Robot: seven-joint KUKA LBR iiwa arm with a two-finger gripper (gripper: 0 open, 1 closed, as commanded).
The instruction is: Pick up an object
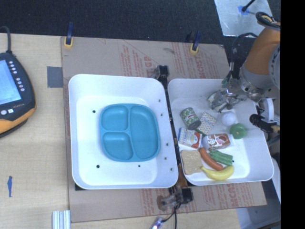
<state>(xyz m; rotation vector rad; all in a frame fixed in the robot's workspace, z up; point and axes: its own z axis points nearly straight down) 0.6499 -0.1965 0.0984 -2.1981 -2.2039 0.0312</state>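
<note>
I see the gripper low over the right bin near its far edge; I cannot tell its opening. Just beside it, toward the near edge, sits a white ball, round, with no long axis. The banana lies lengthwise along the near edge, well apart.

One fixed camera looks down aslant (from above) on both bins.
</note>
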